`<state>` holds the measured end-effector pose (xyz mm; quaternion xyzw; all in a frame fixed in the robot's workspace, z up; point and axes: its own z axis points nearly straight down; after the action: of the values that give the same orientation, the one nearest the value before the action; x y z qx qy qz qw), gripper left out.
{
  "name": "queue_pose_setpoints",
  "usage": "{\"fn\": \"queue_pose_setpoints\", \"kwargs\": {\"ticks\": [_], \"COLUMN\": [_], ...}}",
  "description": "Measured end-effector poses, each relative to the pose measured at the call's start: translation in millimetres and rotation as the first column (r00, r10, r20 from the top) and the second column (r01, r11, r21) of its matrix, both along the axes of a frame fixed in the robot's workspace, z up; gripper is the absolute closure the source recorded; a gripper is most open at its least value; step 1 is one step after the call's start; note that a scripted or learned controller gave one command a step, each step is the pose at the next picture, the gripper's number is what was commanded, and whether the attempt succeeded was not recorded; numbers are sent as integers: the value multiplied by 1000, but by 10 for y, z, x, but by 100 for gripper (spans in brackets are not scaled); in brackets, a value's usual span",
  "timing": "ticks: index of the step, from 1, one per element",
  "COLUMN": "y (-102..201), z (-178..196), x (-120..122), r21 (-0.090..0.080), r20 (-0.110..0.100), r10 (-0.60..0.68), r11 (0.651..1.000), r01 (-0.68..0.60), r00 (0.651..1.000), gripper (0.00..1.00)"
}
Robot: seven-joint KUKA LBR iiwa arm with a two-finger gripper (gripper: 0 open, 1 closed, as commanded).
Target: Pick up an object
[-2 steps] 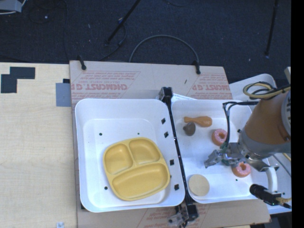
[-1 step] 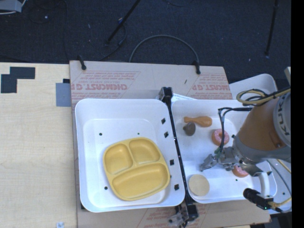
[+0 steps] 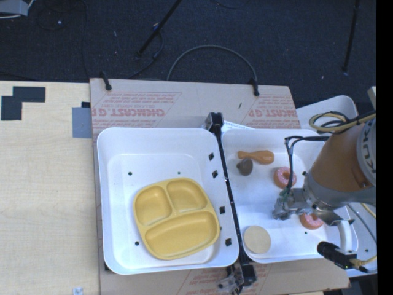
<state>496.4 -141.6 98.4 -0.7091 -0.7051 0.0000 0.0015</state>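
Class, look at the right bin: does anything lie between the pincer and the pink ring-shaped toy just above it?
Nothing visible does. The pincer hangs low in the right bin, and the pink ring lies just beyond it over bare white floor. The brown lump sits off to the side.

There are two white bins, the left bin and the right bin. In the left bin lies one yellow divided plate with three compartments. In the right bin I count five small things: one orange drumstick-shaped toy, one brown lump, two pink rings and one cream round disc.
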Motion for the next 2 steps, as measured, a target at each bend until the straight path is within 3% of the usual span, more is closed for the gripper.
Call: {"fn": "queue_pose_setpoints", "kwargs": {"ticks": [2], "y": [93], "z": [1187], "x": [-96], "r21": [-2], "r20": [5], "r10": [7], "r11": [1000], "r01": [-7], "r00": [1000], "gripper": [100]}}
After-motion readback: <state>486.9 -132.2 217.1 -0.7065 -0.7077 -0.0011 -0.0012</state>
